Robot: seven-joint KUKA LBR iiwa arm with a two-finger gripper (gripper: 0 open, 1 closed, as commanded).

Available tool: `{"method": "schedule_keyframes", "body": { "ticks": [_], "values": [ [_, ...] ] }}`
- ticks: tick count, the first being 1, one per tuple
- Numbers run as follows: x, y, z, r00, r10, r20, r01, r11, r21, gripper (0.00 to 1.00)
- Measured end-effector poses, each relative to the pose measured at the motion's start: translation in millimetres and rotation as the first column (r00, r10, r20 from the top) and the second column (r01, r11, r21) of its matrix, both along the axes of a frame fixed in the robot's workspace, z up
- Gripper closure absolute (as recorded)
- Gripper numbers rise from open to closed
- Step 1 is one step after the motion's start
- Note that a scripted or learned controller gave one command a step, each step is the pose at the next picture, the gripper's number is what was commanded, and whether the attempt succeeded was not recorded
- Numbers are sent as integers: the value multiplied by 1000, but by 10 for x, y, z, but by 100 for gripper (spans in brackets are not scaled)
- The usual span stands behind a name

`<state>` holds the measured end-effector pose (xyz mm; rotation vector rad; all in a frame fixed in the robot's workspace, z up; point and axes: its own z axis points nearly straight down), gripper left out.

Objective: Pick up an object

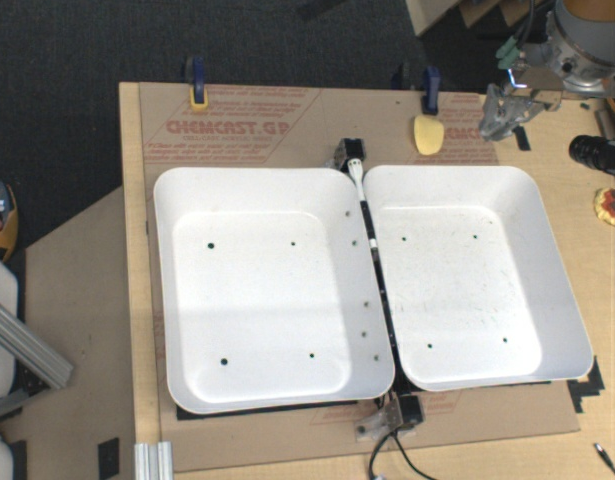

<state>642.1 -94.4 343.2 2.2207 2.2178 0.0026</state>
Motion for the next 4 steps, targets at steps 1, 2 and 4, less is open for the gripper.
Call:
{"method": "schedule_keyframes", "body": {
  "ticks": [1, 2, 4],
  "values": [
    [242, 863, -934, 1000, 9, -11, -9, 1000, 4, 100],
    [-42, 606, -283, 1000, 0, -1, 0, 1000, 0, 100],
    [237, 1264, -560, 1000, 5, 2, -5, 1000, 1, 100]
  ]
}}
